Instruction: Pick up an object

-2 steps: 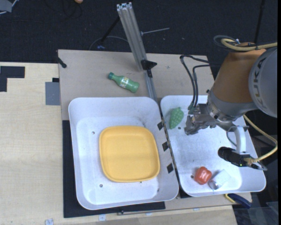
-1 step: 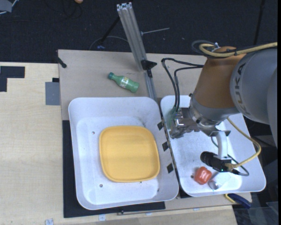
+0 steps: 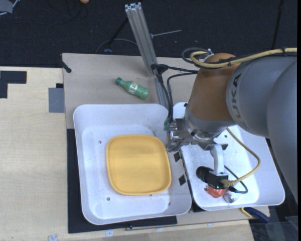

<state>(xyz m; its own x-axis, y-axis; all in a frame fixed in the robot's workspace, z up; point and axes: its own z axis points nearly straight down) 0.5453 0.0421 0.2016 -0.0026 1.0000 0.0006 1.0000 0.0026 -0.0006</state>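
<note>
My wrist and grey arm cover much of the far bin (image 3: 272,197), and my claw (image 3: 174,140) sits beneath them at the wall between the two bins. I cannot tell whether it is apart or together. The yellow plate (image 3: 138,163) lies flat in the other bin (image 3: 85,134), just beside my claw. A small red thing (image 3: 214,191), partly hidden, lies under my arm. A green bottle (image 3: 132,88) lies on the bench (image 3: 90,74).
</note>
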